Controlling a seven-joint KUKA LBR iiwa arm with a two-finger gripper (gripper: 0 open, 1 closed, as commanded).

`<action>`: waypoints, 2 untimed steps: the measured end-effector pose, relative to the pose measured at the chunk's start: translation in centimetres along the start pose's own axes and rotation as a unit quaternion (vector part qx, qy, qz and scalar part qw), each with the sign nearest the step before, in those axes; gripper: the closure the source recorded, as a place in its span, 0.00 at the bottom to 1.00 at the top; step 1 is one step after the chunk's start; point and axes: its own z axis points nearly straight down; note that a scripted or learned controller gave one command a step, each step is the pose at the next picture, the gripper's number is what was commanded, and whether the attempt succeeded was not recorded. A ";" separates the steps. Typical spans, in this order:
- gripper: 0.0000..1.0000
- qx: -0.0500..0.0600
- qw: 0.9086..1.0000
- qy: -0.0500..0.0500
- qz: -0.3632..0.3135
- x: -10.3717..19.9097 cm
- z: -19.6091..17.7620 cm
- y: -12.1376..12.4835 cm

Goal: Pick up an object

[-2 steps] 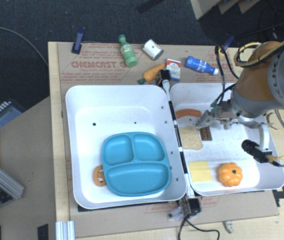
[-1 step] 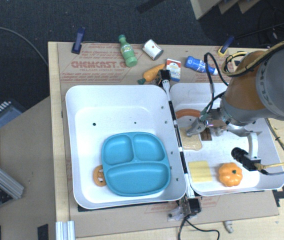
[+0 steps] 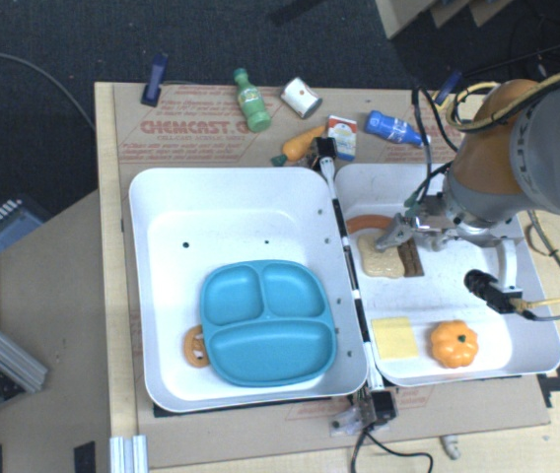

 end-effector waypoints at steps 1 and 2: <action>1.00 -0.002 1.000 -0.001 0.000 0.0 -1.1 0.1; 0.00 -0.001 1.000 -0.001 0.000 0.0 -1.1 0.1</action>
